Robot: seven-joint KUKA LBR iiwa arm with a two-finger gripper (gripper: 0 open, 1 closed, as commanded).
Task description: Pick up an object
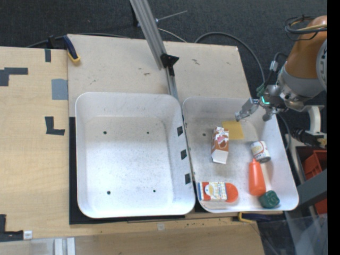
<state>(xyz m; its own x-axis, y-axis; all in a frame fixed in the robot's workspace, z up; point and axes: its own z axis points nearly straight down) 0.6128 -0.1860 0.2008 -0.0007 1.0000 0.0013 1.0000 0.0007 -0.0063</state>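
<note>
Hangs over the far right corner of the right bin [194,142], pincer [256,110] low above the white floor, clamped on nothing visible. Cannot tell whether apart or together: too small and blurred at this slant.

Just below the pincer and slightly toward the view's left: a flat yellow square [232,130], lying on the bin floor, apart from the pincer. Further on past it, touching its lower left corner: a small red and white carton [221,145], lying on its side. Nearer the camera than the pincer, almost straight below in the picture: a little can [260,151], tipped over, and just beyond that an orange bottle [257,178], lying lengthwise with a green lump [270,199] at its near end. Well apart from the pincer, in the near left corner of the same bin: a red and white packet [218,192], flat against the wall.

Far off to the pincer's left in the picture, past the shared wall: the left bin [81,142].
</note>
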